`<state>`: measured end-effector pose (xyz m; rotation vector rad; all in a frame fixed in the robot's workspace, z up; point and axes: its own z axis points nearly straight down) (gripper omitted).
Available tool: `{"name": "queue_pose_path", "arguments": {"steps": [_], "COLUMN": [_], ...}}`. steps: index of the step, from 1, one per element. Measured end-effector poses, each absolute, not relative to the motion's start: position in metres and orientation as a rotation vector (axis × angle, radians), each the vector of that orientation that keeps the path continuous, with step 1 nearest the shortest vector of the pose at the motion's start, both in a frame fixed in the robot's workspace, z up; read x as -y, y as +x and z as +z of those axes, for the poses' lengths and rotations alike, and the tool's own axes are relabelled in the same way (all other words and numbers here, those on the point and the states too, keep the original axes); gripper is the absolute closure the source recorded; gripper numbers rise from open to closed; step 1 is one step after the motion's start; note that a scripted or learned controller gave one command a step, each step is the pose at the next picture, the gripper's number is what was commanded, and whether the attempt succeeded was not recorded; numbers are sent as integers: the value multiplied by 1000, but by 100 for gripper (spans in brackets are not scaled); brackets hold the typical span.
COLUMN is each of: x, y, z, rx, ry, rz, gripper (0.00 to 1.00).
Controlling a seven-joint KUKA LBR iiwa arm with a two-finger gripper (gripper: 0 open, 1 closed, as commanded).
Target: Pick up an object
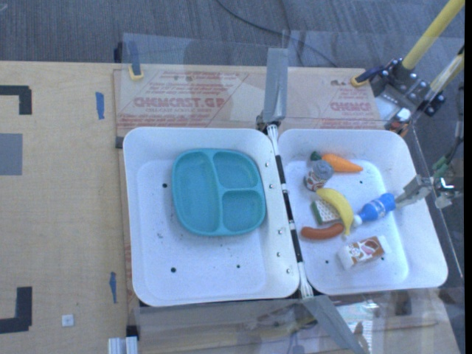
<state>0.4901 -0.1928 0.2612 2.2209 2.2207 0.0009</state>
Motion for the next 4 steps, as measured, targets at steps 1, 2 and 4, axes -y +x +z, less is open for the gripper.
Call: {"name": "queue_pose_path", "arguments": {"steps": [1, 2, 4], "x": [146, 121, 115], "y": [536, 553, 549], "z": [161, 95, 224], "rx": [-2364, -2368, -2142], "ry": [2069, 2046, 2296], "rz": [1, 13, 0], "gripper": [0, 0, 100]}}
